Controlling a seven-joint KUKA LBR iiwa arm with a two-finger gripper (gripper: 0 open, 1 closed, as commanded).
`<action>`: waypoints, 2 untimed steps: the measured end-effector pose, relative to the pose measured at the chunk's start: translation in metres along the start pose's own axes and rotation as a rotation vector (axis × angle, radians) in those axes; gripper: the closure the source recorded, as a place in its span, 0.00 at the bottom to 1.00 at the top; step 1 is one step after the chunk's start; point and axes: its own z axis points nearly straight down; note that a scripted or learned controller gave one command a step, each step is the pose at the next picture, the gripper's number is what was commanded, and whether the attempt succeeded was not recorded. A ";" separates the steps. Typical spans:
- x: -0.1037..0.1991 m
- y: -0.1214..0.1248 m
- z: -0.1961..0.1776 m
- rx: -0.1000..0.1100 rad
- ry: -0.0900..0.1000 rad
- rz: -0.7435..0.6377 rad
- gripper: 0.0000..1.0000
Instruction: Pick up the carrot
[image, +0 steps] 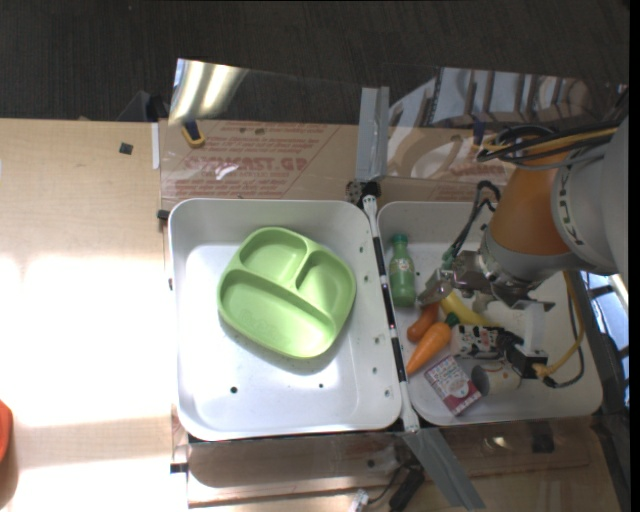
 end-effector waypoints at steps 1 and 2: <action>-0.003 0.004 -0.016 -0.014 -0.003 0.006 1.00; 0.128 -0.004 -0.099 0.001 -0.002 0.048 1.00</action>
